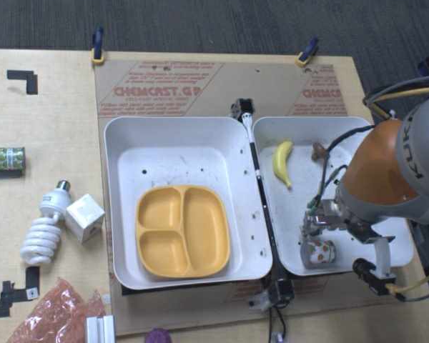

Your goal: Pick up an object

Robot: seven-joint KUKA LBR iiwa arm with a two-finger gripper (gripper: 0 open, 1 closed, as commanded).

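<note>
I see a pale wooden bench [43,120] with a brown cardboard sheet printed in red lettering [164,84] clamped under the two shallow white plastic bins. Dark grey carpet [200,9] runs along the far side. The left bin [118,191] holds a yellow three-compartment plastic tray [183,231]. The right bin [286,131] holds a yellow banana [282,163] near its far left corner, a small brown item [319,149] beside it, and a small speckled white-and-orange object [319,252] near the front wall. My gripper [316,229] hangs just above that speckled object; I cannot tell how it is set. On the bench to the left lie a white spiral light bulb [43,231], a white cube [85,217] and a green can [8,159].
</note>
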